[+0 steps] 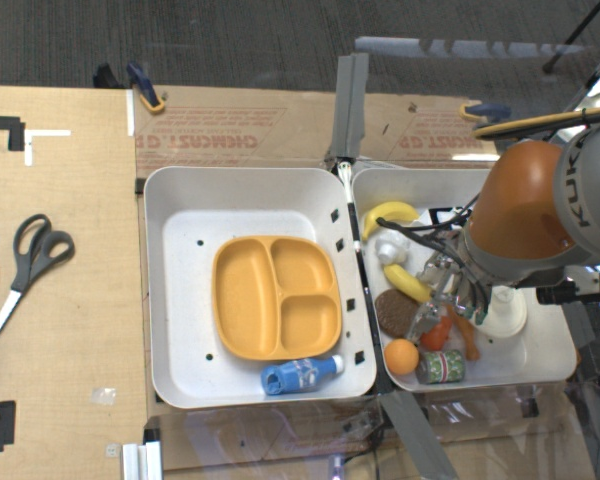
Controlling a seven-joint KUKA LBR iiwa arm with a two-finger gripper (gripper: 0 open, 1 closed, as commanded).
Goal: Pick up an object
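Camera view shows the arm (525,213) reaching in from the right over the right bin (550,363), its gripper (442,303) lowered among the cluttered items there. Whether the gripper is clenched or released cannot be told; cables and metal parts mask it, and nothing is clearly seen between its tips. Just below the gripper lie a small red object (435,336) and a thin orange carrot-like piece (468,338); which of them it touches, if any, is unclear. A banana (407,284) lies just left of the gripper, a brown round item (395,311) sits below the banana, and an orange ball (402,357) rests near the bin's front wall beside a green-labelled can (442,368) lying on its side. A second yellow banana-like thing (390,215) is toward the back of this bin, and a white bottle-like object (505,310) sits right of the gripper.

The left bin (170,268) holds a yellow three-compartment plate (277,296) near its middle and a blue bottle (300,373) lying flat against the front wall, just below the plate.

The items in the right bin crowd its left half, close to the divider between bins, leaving little space around the gripper. The left bin has bare floor around the plate. On the wooden surface (70,318) left of the bins lie scissors (25,268), well apart from everything else
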